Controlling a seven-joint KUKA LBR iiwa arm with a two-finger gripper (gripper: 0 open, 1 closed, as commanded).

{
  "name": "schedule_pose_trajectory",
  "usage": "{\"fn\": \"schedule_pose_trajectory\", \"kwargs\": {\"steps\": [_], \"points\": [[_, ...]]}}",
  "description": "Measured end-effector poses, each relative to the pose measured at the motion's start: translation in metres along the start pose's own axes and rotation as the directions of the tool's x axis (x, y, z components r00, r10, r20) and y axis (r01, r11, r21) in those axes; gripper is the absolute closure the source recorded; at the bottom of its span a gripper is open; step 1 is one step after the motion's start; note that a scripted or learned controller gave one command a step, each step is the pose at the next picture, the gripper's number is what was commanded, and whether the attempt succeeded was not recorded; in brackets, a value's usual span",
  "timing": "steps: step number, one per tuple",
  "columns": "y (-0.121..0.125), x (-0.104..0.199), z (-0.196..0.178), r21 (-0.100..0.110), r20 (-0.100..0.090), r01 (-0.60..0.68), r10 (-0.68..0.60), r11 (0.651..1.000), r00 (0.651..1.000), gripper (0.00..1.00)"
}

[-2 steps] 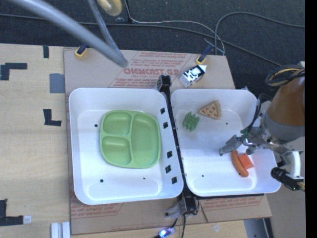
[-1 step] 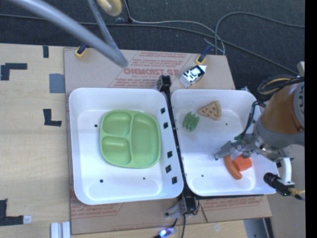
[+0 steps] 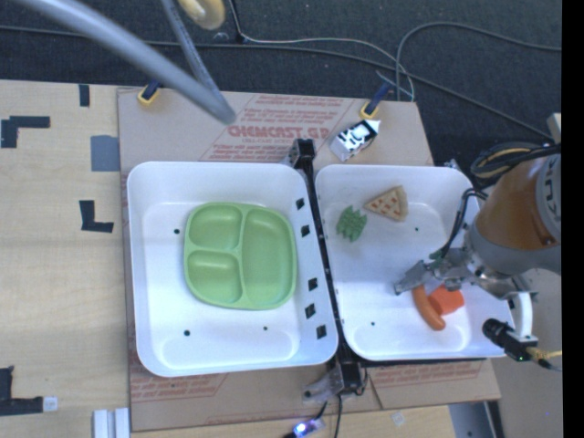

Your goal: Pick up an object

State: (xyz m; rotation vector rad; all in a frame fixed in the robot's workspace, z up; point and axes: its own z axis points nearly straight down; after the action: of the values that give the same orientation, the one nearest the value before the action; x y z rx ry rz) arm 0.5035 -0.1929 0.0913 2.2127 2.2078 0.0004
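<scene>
In the right bin lie a tan pizza-slice toy, a small green broccoli piece and an orange carrot-like toy next to a red-orange block. My gripper hangs low over the bin's front right part, right above the carrot and the block. Its dark fingers reach down toward those two toys. The arm's orange band rises behind it at the right.
The left bin holds a green divided plate. A black divider with clips runs between the bins. Cables and a small black-and-white item lie on the cardboard behind them.
</scene>
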Motion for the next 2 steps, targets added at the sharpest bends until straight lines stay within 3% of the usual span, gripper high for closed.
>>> {"fn": "schedule_pose_trajectory", "kwargs": {"steps": [1,2], "points": [[0.004,-0.002,-0.014,-0.015,0.009,0.000,0.000,1.000,1.000,1.00],[0.015,-0.001,-0.069,0.008,-0.010,0.005,-0.004,1.000,1.000,1.00]]}}
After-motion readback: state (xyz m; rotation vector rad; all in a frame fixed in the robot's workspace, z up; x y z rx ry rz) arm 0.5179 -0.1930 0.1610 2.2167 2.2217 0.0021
